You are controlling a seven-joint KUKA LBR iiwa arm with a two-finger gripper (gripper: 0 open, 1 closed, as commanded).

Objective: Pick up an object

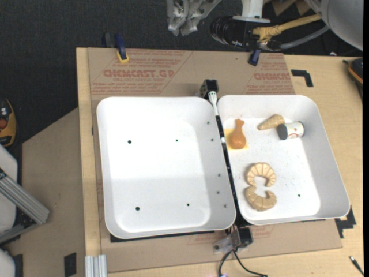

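Dark carpeted floor (52,16) beyond a brown cardboard-topped bench (173,68) printed with red lettering. Blue clamps (121,45) gripping its far edge. Aluminium framing (23,203) at lower left, under even overhead light.

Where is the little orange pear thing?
The orange pear toy lies in the right bin, hard against its left wall by the divider, left of the small tan horn-shaped piece and above the two croissants.

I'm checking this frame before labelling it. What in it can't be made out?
- End effector: cut off by the camera view's top edge and blurred, so its state is unreadable.
- White cylinder in the right bin: too small to identify; its dark end hides detail.
- Two croissant-like pieces: touching, so unclear whether joined.
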